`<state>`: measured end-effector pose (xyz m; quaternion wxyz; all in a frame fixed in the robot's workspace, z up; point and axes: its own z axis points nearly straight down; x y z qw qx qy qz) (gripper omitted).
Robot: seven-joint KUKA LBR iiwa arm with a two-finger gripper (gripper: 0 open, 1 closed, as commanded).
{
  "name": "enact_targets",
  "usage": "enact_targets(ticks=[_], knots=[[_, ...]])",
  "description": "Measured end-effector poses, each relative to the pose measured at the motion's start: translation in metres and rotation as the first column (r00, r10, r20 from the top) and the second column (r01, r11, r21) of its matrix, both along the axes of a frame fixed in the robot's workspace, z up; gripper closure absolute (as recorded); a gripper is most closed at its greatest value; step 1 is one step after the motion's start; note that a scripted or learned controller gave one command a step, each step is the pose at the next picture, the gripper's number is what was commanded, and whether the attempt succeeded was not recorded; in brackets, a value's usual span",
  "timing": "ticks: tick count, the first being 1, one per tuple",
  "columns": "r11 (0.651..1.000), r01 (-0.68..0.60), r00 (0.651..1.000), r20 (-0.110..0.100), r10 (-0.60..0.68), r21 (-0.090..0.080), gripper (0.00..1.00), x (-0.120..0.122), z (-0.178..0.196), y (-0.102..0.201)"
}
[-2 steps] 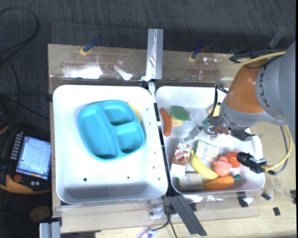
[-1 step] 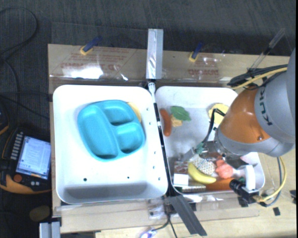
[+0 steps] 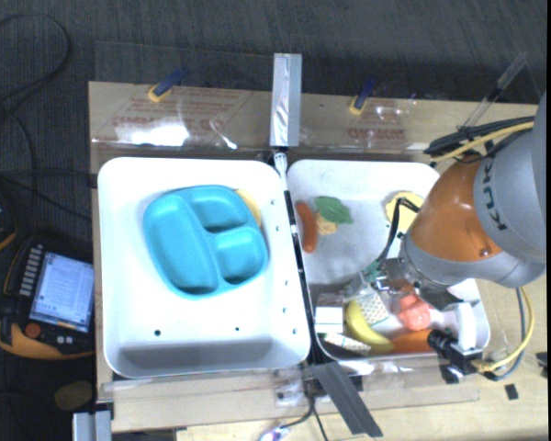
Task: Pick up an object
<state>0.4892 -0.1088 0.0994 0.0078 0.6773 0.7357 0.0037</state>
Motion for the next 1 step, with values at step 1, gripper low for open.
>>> enact_targets(ticks=[1], knots=[[0.954, 0.298, 0.954, -0.02, -0.298, 0.0, 1.0, 0.0401, 0.0833, 0.0163]])
